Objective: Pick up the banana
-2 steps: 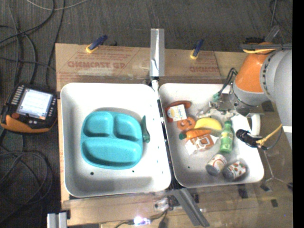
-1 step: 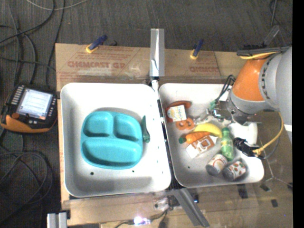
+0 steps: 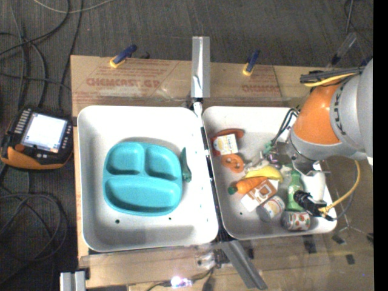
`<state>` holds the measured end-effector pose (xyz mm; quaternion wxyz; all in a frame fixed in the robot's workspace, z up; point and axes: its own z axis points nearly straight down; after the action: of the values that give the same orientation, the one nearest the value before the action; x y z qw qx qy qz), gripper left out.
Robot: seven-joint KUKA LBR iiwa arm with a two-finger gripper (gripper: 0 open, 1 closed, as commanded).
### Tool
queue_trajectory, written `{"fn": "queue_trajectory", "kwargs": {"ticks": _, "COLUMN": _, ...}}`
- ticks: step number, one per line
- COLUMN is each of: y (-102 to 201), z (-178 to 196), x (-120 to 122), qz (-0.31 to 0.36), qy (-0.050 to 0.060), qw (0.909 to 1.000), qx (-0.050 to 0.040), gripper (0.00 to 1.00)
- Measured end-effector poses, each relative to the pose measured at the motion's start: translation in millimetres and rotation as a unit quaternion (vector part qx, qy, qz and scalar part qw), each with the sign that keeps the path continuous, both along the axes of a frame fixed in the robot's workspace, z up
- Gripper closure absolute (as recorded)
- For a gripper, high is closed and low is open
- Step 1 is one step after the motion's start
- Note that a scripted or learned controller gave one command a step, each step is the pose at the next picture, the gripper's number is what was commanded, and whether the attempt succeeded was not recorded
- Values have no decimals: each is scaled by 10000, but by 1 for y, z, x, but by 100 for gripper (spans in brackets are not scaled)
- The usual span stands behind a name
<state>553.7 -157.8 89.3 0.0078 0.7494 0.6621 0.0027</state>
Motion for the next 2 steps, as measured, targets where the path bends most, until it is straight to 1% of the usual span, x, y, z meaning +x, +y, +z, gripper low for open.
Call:
{"fn": "queue_trajectory", "kwargs": {"ticks": 1, "y": 1, "z": 5, "x": -1, "qz": -15, "qy": 30, "qw": 10000, "qx": 7, "gripper": 100}}
{"fn": "queue_trajectory", "kwargs": {"ticks": 2, "y": 1, "z": 10, "x": -3, "qz": -24, "qy": 67, "qw": 10000, "qx": 16, "gripper": 100}}
